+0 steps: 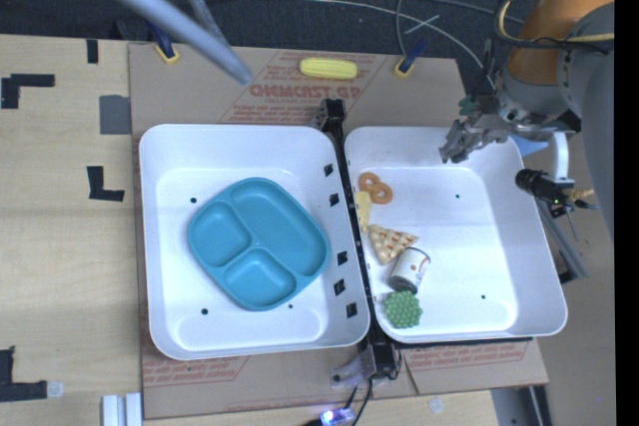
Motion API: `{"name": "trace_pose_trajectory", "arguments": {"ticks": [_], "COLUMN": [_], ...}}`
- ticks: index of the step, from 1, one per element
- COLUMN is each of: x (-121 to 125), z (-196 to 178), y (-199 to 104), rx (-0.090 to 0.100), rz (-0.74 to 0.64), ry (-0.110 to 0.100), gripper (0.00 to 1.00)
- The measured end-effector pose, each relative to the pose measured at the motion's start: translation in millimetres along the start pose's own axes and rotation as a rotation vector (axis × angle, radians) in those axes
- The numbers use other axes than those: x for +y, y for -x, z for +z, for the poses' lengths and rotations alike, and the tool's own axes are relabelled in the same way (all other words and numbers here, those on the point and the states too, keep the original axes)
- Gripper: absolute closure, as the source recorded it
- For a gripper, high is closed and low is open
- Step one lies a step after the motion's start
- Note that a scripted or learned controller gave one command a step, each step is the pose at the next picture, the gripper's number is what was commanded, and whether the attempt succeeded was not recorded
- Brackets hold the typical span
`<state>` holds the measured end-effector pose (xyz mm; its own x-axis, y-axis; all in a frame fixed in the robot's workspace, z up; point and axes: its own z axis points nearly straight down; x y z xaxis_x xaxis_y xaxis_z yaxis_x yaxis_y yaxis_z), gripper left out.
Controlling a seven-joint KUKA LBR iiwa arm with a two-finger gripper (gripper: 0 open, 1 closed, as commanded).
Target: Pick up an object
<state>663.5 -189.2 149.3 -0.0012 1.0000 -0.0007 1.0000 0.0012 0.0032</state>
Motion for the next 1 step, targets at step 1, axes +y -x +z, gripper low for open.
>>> {"name": "trace_pose_trajectory", "arguments": {"ticks": [1], "x": [-5.5], "z": [-60.0], "y": [4.8], "rx": [-0.001], "rz": [0.001], "ry": [0.002], "gripper": [1.0]}}
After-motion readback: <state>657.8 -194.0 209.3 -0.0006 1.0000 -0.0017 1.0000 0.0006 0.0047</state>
